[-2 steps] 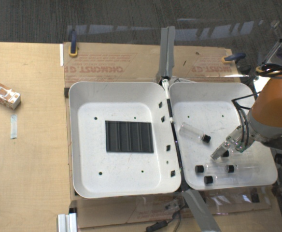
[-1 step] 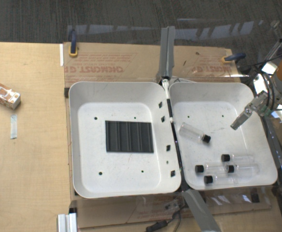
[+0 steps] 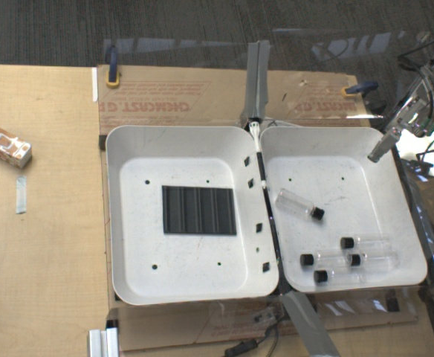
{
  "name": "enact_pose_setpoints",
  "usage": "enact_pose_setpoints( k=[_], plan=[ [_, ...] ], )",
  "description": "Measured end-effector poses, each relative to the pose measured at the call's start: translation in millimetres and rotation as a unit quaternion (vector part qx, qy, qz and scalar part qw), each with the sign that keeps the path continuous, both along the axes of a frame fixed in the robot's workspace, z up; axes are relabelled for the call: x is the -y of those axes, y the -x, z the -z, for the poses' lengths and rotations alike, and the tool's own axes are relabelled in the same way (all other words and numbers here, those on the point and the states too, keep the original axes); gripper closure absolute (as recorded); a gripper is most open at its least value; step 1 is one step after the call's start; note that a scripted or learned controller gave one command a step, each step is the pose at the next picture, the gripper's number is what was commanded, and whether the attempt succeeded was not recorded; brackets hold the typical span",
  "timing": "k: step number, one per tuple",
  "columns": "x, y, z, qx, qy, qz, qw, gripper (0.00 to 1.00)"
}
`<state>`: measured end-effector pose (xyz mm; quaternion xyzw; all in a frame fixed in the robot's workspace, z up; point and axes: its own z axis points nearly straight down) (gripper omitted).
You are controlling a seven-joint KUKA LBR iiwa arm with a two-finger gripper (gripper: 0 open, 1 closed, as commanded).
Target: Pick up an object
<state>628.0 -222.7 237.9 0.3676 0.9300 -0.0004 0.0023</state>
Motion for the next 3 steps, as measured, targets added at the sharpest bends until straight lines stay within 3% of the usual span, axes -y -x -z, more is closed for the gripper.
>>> enact_pose_setpoints(
  k=[1,2,3],
  plan=[
    [0,-25,-90,0.000,0.0002,-0.044,0.9990,0.00],
    [-1,-14,-204,0.000,0.0003,-0.118,0.9930,0.00],
    [0,-16,-213,0.001,0.0009,-0.118,0.9930,1.00]
  ],
)
